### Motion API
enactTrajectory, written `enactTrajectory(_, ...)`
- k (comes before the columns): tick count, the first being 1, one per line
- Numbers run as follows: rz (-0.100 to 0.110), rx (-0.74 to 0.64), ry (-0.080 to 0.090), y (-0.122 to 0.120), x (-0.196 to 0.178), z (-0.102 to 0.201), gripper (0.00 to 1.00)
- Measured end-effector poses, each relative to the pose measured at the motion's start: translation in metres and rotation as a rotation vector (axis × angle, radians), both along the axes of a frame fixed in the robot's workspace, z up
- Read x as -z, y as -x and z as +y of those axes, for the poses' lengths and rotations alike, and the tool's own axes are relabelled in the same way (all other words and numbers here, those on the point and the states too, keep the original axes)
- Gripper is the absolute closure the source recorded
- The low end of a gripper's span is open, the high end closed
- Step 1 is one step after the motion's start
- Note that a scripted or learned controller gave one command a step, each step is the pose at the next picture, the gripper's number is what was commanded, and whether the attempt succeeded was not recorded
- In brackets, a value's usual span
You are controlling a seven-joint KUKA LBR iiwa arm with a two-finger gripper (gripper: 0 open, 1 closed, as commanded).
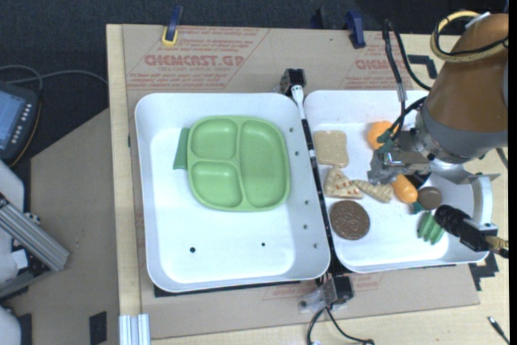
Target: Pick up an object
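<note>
My gripper [389,166] hangs low over the right bin [380,250], near its middle. Just under and around it lie an orange piece [377,132] toward the back, another orange piece [405,189] at its front right, and a tan sandwich-like piece [346,187] to its left. A beige bread slice [330,147] lies further left and a round brown cookie [350,219] sits toward the front. A green item [430,229] and a small brown piece [429,197] lie at the right. The arm body hides the fingertips.
The left bin [226,254] holds a green divided plate [237,162]. A black clamp [292,81] sits at the back where the bins meet. Cables and the arm's bulky orange wrist [468,77] crowd the right bin's far right side.
</note>
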State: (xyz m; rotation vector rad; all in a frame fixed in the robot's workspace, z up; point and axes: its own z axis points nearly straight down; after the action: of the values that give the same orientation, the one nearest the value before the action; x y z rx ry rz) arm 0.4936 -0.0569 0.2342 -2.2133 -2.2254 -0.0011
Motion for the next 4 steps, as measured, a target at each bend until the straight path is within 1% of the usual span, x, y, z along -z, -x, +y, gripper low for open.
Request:
enactTrajectory(1, 0.003, 0.000, 0.000, 0.005, 0.018, 0.050, 1.00)
enactTrajectory(2, 0.001, 0.004, 0.001, 0.005, 0.020, 0.062, 1.00)
enactTrajectory(3, -0.003, 0.003, 0.002, 0.003, 0.011, 0.071, 1.00)
enactTrajectory(4, 0.000, 0.008, 0.002, 0.011, 0.009, 0.051, 1.00)
